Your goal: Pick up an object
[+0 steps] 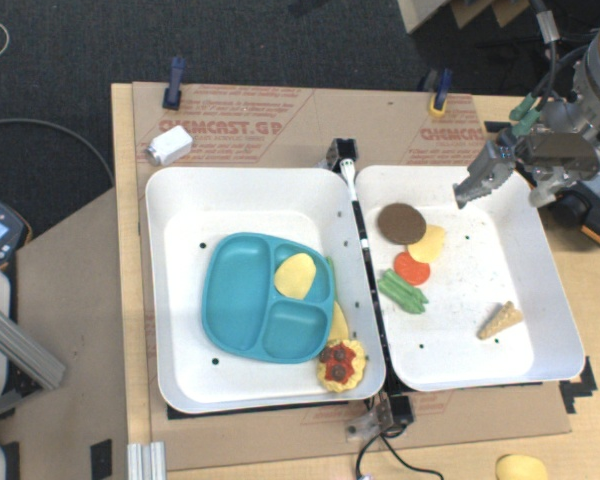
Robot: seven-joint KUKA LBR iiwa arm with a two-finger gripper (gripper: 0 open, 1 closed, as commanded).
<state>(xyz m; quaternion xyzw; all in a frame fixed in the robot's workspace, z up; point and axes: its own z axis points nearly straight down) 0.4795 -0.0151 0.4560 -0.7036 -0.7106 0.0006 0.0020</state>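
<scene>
1 arm (570, 118) over right bin's (540, 368) far edge, finger (477, 183) gap unclear

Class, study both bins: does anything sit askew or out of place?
Yes. The blue divided plate lies tilted in the left bin, and the pizza slice sits off the plate beside its corner, against the bin's rim.

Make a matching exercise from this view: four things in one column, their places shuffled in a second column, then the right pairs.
Things:
1. yellow piece
2. brown disc
3. tan wedge
4. pizza slice

Places:
A. right bin, near its front right corner
B. left bin, at the front edge of the blue tray
C. in a tray compartment
D. right bin, toward the back left

Pairs: 1-C, 2-D, 3-A, 4-B
</scene>
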